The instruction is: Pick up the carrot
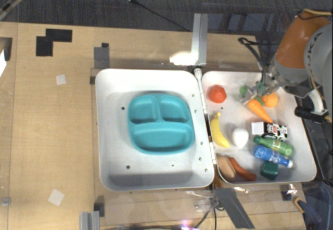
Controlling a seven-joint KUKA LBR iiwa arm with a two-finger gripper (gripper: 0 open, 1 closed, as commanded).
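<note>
— Any readable text, labels or numbers anywhere?
— None legible. Black-and-white pattern on a small carton in the right bin, too small to read.
— Labels on the green bottle or the blue bottle?
— Too blurred to tell.
— Markings on the bench?
— Just black shapes at the far left, no letters or digits.
</note>
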